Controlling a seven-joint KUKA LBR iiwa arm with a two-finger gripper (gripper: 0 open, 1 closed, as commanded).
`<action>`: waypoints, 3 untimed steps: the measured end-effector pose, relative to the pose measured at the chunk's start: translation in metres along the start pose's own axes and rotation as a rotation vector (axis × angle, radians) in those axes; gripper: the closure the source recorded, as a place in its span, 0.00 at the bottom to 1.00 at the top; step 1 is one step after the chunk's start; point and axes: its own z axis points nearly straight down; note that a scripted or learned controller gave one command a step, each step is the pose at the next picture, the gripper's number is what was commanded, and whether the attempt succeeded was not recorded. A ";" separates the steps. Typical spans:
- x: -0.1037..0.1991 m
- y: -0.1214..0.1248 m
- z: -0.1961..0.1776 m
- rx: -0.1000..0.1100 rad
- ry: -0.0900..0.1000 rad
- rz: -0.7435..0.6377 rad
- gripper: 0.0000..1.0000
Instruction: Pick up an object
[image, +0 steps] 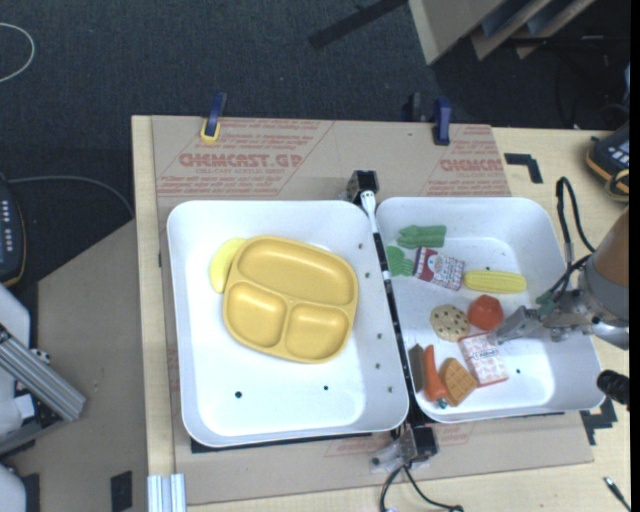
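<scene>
The right bin (535, 225) holds several toy foods. A red tomato (485, 311) lies near its middle, with a round cookie (449, 321) to its left and a yellow corn cob (495, 282) above it. Below them sit a red-and-white packet (483, 360), an orange waffle piece (458, 380) and a carrot (433, 372). Another red-and-white packet (440, 270) and two green pieces (420, 236) lie toward the back. My gripper (508, 328) reaches in low from the right, its tip just right of the tomato and above the lower packet. Nothing shows in its grasp.
The left bin (190, 330) carries a yellow divided plate (290, 298) with a yellow piece (222, 262) tucked under its left edge. A black divider rail (385, 300) runs between the bins. Cables (565, 215) hang at the right bin's far right side.
</scene>
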 end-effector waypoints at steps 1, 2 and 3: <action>0.003 0.000 0.024 -0.002 0.003 -0.002 0.00; 0.001 0.001 0.012 -0.005 -0.002 -0.001 1.00; 0.002 0.002 -0.052 -0.013 -0.007 -0.001 1.00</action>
